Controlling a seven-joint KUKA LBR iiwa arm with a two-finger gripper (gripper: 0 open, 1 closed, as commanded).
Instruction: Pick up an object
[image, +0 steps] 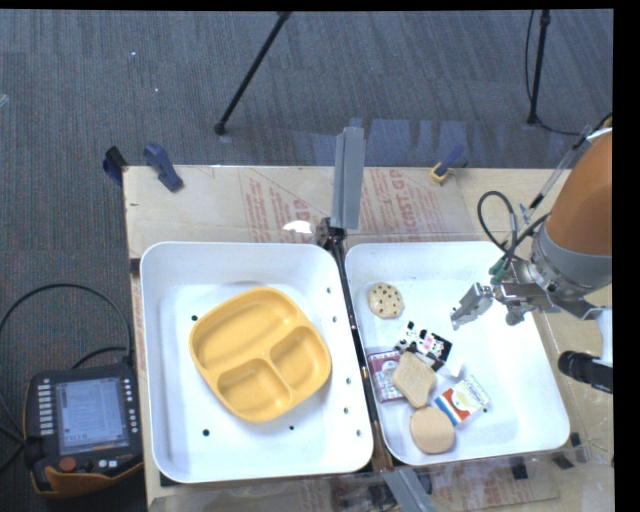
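Camera view: my arm reaches in from the right, over the right bin (520, 420). I see the hand (487, 302) spread wide, holding nothing, above bare white floor near the cookie (385, 299).

Dark carpet around a plywood surface

Grey carpet floor (120, 80) surrounds the pale surface (250, 205); blue clamps (162, 166) grip its far-left corner, tripod legs (250, 70) stand beyond its far edge, and a control pendant (82, 415) lies off its near-left corner.
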